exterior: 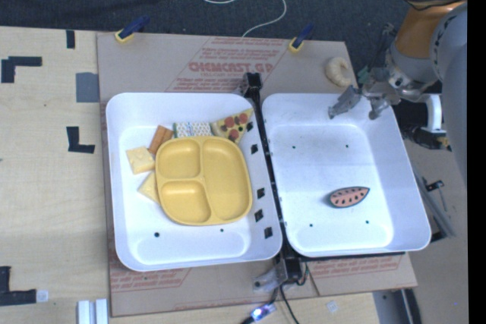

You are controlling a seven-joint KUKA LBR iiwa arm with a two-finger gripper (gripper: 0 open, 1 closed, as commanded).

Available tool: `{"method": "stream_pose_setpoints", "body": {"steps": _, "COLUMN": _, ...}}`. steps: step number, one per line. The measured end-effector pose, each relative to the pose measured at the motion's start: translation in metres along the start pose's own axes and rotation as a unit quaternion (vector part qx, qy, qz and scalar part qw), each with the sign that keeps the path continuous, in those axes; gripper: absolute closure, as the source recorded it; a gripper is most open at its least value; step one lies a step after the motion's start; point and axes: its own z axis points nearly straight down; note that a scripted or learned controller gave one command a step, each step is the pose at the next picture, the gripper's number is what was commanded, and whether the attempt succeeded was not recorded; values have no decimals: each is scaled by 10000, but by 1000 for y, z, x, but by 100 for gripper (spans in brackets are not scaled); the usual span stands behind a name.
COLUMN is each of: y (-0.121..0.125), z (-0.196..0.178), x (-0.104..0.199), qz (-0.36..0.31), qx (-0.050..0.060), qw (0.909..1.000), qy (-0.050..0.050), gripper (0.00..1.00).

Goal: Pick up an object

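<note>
While my gripper (355, 104) hangs over the far rim of the right bin (402, 155), its two fingers stand apart with nothing between them, so I judge that I am at the approach step and no pick has begun. Below me and a little toward the near edge lies a watermelon slice toy (348, 197), flat on the bin floor, well apart from my fingers and alone in that bin. It looks the easiest target: nothing crowds it, and its long axis runs roughly across the bin, so I would turn my wrist to close across its narrow width.

Off to my side, past the divider, the left bin (121, 186) holds a yellow divided plate (203, 180) that lies over or against several small pieces: a tan cracker-like square (140, 159), an orange-brown stick (160, 138), and a pizza-like wedge (234, 124) near the divider. Those are tucked at the plate's rim and would be awkward to get at. Just behind me, outside the bins on the cardboard sheet (228, 64), sits a pale lumpy object (339, 70), close to my fingers but not touching.

My next move calls for travelling inward over the right bin until I am centred above the slice, descending with fingers wide, and closing only once they straddle it. Because it is thin and low, I could easily skim over it.
</note>
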Motion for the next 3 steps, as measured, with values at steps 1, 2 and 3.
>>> {"method": "stream_pose_setpoints", "body": {"steps": 1, "y": -8, "z": 56, "x": 8, "qz": 1, "qx": 4, "qw": 10000, "qy": 1, "gripper": 0}}
{"method": "stream_pose_setpoints", "body": {"steps": 2, "y": -8, "z": 68, "x": 9, "qz": -6, "qx": -15, "qw": 10000, "qy": -9, "gripper": 0}}
{"method": "stream_pose_setpoints", "body": {"steps": 3, "y": -7, "z": 56, "x": 9, "qz": -15, "qx": -27, "qw": 10000, "qy": -18, "gripper": 100}}
